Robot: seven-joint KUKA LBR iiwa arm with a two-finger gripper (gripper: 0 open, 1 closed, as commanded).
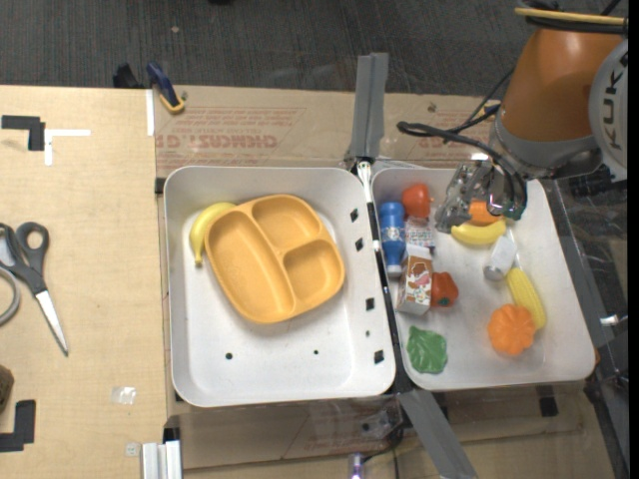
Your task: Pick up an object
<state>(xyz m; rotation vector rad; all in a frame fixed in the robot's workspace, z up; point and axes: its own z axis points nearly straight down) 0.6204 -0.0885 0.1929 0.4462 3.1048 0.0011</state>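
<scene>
A: Looking down on the right bin (559, 362), we find the gripper (477, 200) low at its far end, with a banana (478, 233) just in front of it, lying crosswise, long axis left to right.

B: Grasping anything? We cannot tell.

A: Agreed. Around it we see a small orange piece (482, 210) touching the banana, a tomato (416, 201) and blue bottle (391, 236) to the left, and a corn cob (526, 297) nearer us. We judge it crowded.

A tray (275, 257) is lying in my left bin (200, 367); toys are sitting in the right bin (569, 297), scissors (35, 277) lying far left.
</scene>
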